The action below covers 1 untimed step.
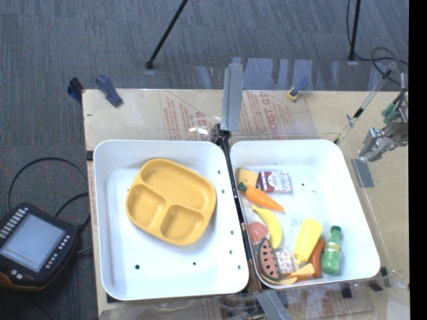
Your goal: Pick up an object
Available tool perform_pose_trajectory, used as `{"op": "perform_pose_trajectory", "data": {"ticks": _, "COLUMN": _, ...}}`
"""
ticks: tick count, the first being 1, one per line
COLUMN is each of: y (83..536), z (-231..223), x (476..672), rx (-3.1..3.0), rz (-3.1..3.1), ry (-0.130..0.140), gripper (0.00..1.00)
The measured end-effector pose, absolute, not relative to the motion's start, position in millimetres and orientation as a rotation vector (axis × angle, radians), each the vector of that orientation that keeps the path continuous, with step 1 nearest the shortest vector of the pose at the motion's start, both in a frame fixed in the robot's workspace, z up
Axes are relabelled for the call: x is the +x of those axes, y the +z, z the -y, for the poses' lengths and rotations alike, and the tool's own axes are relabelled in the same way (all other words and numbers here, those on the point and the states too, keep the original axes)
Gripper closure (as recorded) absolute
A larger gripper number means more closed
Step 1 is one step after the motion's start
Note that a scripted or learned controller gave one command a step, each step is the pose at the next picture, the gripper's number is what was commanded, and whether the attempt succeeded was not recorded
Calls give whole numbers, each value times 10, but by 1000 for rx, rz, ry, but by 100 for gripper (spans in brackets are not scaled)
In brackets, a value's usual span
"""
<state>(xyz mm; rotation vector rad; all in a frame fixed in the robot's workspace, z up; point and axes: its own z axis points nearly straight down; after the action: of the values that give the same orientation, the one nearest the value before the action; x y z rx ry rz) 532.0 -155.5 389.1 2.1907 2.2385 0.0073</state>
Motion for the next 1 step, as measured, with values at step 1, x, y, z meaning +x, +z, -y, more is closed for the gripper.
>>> {"op": "perform_pose_trajectory", "data": {"ticks": 1, "y": 3004, "z": 696, "x": 5598, "rx": 2217, "rz": -2240, "ry": -12, "gripper": 100}}
